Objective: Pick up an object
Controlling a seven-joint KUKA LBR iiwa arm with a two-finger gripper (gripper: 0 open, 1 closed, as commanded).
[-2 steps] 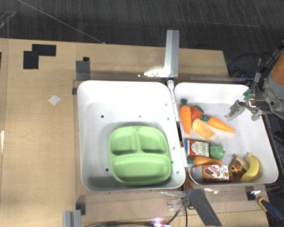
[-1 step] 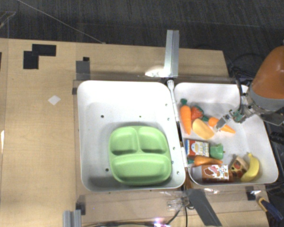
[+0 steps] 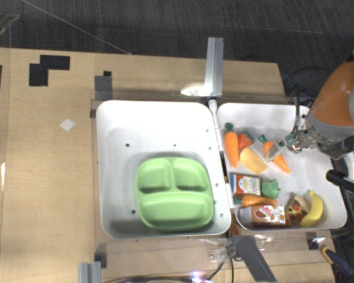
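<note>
Bright, even overhead light fills the scene. A small glare spot sits on the pale wooden bench top [image 3: 192,91] just behind the shallow white plastic left bin [image 3: 115,158]. Inside that bin, soft grey shadow gathers along its near-left corner, beside the green divided plastic tray [image 3: 174,192]. Focus is fairly sharp at centre, softer toward the frame's edges.

Arm [image 3: 342,108] cut off at right edge; gripper [image 3: 281,148] too small, blurred to read.
</note>
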